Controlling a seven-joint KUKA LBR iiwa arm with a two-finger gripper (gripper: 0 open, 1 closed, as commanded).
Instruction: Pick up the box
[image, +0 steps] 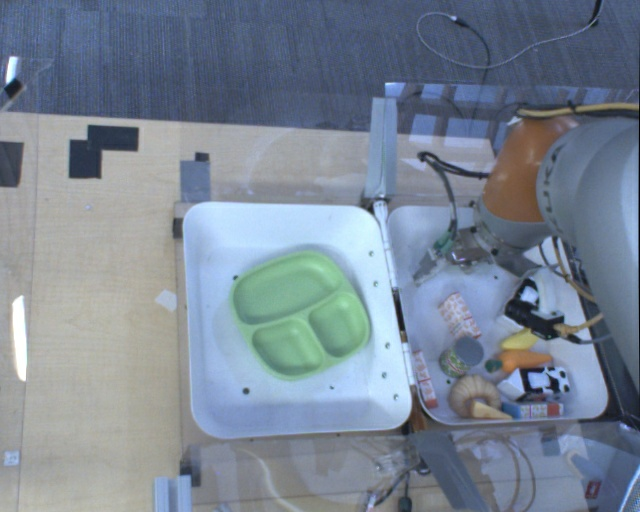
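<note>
I start at the near edge of the right white bin (600, 395), where the clutter sits: a tan rounded toy with a pale cone tip (474, 396), a small black-and-white cow-patterned block (546, 381), and a flat red-and-blue packet (533, 409) right at the rim. A narrow red-and-white strip (423, 377) lies along the bin's left wall. Just farther in are a small grey-green round tin (467, 353), an orange carrot-shaped toy (527, 360) and a yellow piece (520, 341) touching it.

The thing I take for the task's box, a small pink-and-white patterned carton (460, 315), lies flat near the middle of that bin, apart from its neighbours. It is small in this view, so I may be misreading it.

The gripper (440, 247) hangs at the far end of the same bin, well short of the carton, and I cannot tell how it is set.

I judge this as the approach step, nothing lifted yet. The next move calls for coming nearer, centring over the carton and descending without nudging the tin.

The left white bin (200, 330) holds a pale green plastic divided tray (300, 313) with three compartments, nothing in them.
</note>
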